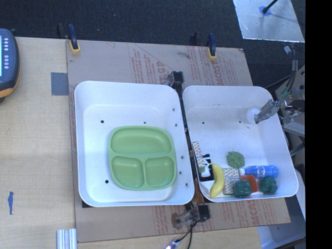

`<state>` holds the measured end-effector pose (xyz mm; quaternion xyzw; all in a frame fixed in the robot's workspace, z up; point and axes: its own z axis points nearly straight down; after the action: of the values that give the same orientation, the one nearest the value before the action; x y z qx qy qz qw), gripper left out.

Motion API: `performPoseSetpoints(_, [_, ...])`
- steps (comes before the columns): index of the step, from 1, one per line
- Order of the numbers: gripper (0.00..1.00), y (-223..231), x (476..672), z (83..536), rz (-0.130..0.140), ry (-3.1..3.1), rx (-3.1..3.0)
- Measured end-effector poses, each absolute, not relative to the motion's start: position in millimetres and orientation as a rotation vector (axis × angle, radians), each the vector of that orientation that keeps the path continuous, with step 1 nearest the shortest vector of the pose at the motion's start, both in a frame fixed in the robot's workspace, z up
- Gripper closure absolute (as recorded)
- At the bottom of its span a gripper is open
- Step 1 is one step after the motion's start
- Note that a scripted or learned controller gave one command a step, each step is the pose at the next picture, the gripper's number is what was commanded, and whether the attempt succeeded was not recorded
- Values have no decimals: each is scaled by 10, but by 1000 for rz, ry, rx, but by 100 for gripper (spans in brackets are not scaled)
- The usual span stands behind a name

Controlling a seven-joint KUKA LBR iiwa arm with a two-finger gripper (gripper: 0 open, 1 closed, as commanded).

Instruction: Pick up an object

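The pale wooden counter point(36, 154) carries a brown cardboard sheet point(155, 64) printed with faded red lettering, clamped along its far edge by two blue-and-yellow clips point(74, 40). Two shallow white plastic bins lie directly on the sheet, side by side and touching: the left bin point(85, 139) and the right bin point(228, 100). A grey square of tape point(59, 83) sits on the wood just left of the sheet. At the far-left edge rests a dark handheld device with an orange rim point(8, 61).
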<state>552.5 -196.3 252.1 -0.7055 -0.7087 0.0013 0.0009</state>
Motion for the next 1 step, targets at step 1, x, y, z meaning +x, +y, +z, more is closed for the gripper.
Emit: performPoseSetpoints(1, [0,-1598,5026,1602,9,-2218,-2209])
